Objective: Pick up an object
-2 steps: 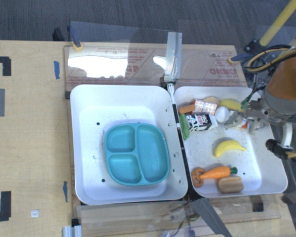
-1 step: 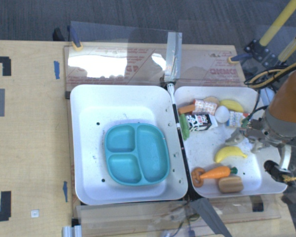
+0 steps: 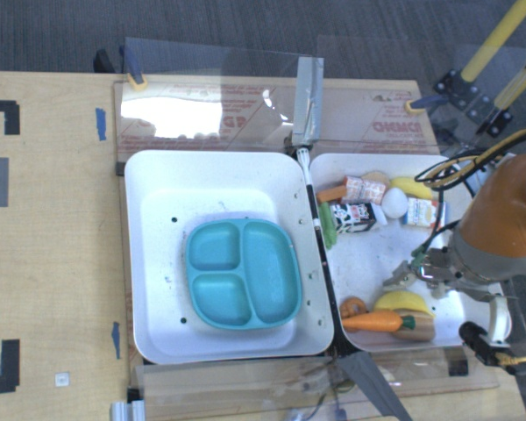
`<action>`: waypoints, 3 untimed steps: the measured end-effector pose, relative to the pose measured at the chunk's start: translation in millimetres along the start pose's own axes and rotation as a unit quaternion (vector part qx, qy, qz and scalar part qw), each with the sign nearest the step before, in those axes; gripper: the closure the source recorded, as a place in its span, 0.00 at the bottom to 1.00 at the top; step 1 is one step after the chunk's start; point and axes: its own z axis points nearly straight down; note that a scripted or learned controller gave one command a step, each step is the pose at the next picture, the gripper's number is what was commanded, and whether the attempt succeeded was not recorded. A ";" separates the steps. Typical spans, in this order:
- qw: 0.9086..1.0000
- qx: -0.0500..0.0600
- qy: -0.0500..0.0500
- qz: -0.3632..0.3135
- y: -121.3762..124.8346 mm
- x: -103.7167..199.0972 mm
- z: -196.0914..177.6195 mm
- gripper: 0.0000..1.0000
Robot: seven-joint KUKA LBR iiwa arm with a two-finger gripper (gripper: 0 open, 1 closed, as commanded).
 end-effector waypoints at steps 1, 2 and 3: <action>0.993 -0.001 -0.001 -0.122 56.8 -28.7 -82.3 0.00; 0.992 0.000 -0.001 -0.124 49.6 -14.3 -97.2 0.00; 0.991 0.004 -0.001 -0.137 114.5 -23.9 -40.9 0.00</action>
